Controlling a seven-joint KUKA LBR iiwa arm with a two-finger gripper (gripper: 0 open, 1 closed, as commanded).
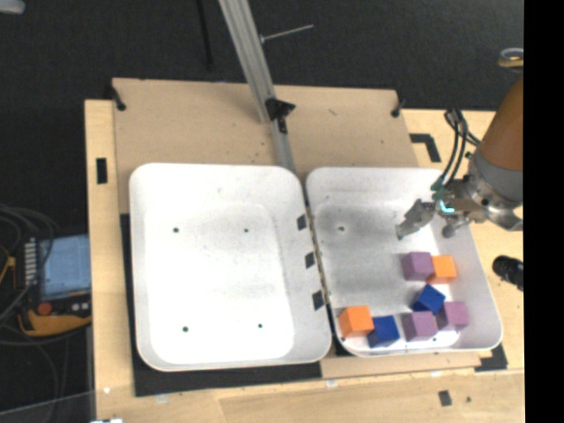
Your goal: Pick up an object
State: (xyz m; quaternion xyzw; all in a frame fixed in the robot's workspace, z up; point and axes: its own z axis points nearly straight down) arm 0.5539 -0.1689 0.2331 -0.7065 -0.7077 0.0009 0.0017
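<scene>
Since the task names no particular object, you may take any of the blocks in the right bin; here is how they look to handle.

Gripper: the gripper hangs over the right bin, at about 1 o'clock from the bin's middle; its fingers stand apart with nothing between them.

Blocks, upper pair: a purple cube and an orange cube sit touching, at about 6 o'clock from the gripper and nearest to it.

Blocks, lower group: a blue cube, a purple block, another purple one, a second blue cube and an orange block crowd the bin's 5 to 6 o'clock edge.

Handling, as a judgement: you are likely dealing with light, stiff foam or wood pieces with flat matte faces, neither fragile nor slippery; they may slide on the smooth bin floor if nudged.

Where to take hold: close on two opposite flat faces. The orange block at the group's 9 o'clock end has free sides; the touching pairs leave little room for a finger.

Left bin: the left bin lies at 9 o'clock on the counter.

Writing: you will find no readable label or brand on the blocks, bins or arm.
</scene>
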